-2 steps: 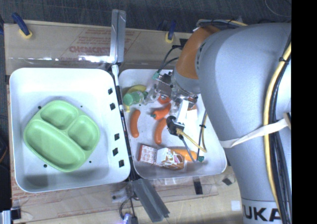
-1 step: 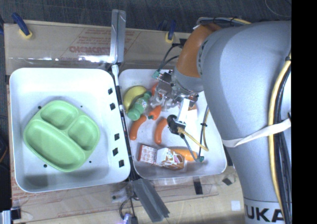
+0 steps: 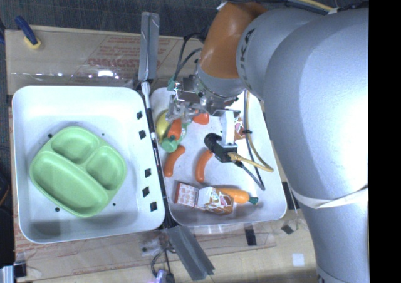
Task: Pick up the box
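The bench (image 3: 94, 56) is viewed from above at a slant, both bins being framed closely, with the arm (image 3: 313, 100) entering from the right.

A pale green divided plate (image 3: 76, 169) is seen in the white left bin (image 3: 25, 106). In the white right bin (image 3: 266, 144), orange sausages (image 3: 203, 166) and a carrot (image 3: 233, 197) are shown beside a red-and-white printed box (image 3: 202, 197). The arm (image 3: 313, 106) is coloured grey, banded orange.

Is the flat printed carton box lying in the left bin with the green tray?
No, the flat printed carton box lies in the right white bin, near its front edge, beside an orange toy carrot.
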`<state>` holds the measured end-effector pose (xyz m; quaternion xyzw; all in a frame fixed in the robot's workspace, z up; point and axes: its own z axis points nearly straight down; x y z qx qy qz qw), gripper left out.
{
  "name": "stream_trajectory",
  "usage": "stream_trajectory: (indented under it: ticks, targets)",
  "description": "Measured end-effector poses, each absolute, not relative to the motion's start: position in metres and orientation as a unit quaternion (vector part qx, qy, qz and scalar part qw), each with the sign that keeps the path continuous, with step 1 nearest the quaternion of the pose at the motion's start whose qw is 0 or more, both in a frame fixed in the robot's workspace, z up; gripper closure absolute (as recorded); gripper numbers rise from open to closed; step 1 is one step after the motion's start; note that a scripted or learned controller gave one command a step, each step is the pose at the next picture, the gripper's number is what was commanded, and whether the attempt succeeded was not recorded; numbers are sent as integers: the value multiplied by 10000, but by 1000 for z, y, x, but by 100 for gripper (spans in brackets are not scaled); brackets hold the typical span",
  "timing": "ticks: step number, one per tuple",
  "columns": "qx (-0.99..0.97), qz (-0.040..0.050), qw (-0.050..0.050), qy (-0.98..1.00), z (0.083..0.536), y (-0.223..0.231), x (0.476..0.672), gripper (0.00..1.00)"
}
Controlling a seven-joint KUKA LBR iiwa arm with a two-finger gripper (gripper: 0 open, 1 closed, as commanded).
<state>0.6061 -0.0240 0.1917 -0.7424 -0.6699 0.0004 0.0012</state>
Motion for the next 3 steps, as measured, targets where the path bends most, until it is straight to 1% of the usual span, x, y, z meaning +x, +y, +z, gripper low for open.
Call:
stream_trajectory:
  ticks: [1,2,3]
  targets:
    - [-6047,11,15,-7964,132,-95,579,100]
    - [-5474,0,2,-8369,192,-4,657,100]
    - [-4155,-4,-8,-9096,197,96,656,100]
